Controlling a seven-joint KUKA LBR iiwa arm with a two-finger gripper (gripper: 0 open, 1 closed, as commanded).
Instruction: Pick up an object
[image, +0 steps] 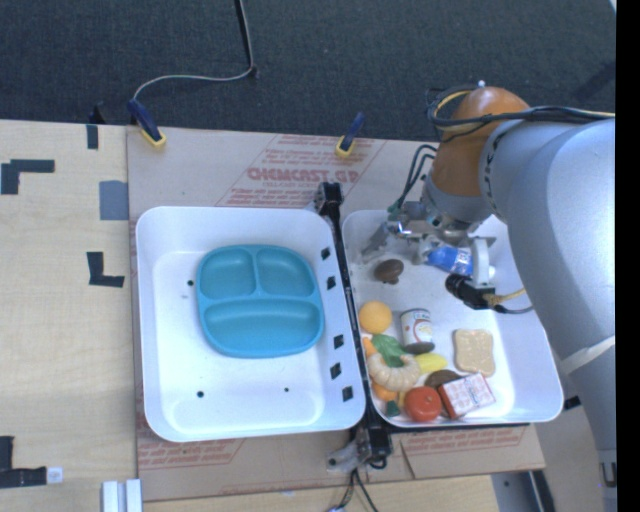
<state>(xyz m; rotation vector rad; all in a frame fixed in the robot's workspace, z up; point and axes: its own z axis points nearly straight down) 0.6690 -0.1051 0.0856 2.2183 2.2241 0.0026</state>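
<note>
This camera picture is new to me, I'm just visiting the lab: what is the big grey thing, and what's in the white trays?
The grey thing is a robot arm with an orange band, reaching in from the right. The camera looks down at a slant on two white bins. The left bin holds a blue divided plate. The right bin holds toy food: an orange, a small can, a cracker, a tomato and more. The gripper hovers over the bin's far end above a small brown object. I see nothing held.
</note>
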